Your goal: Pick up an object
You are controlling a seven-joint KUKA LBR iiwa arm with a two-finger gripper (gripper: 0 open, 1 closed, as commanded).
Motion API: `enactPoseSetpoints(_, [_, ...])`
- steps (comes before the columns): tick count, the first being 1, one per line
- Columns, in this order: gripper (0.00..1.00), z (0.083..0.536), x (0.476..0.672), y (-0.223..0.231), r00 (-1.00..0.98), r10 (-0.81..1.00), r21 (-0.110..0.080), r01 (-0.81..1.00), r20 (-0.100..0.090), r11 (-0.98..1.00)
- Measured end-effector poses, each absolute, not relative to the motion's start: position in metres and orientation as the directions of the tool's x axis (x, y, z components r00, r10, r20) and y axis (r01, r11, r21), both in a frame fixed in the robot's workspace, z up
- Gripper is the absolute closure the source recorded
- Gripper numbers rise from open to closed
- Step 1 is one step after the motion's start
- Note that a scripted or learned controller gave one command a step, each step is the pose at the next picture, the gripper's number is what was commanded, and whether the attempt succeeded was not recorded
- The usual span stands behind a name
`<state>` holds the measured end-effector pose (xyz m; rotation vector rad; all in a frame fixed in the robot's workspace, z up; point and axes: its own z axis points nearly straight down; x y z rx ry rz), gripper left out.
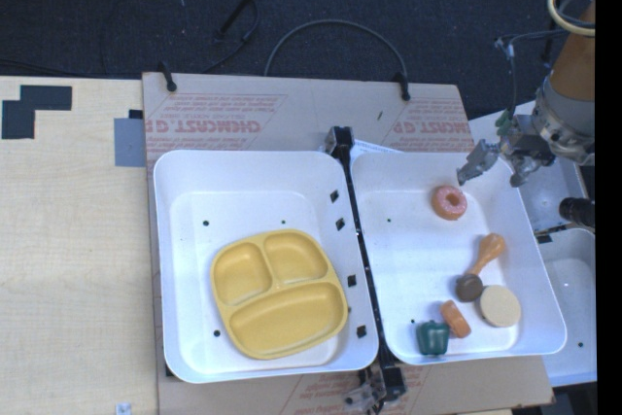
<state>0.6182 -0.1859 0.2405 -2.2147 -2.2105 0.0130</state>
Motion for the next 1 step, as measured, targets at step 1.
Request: enactPoseSetpoints(1, [0.00,0.2487,0.6205,-0.1858,0.000,1.000,-0.002,1.000,0.001,0.000])
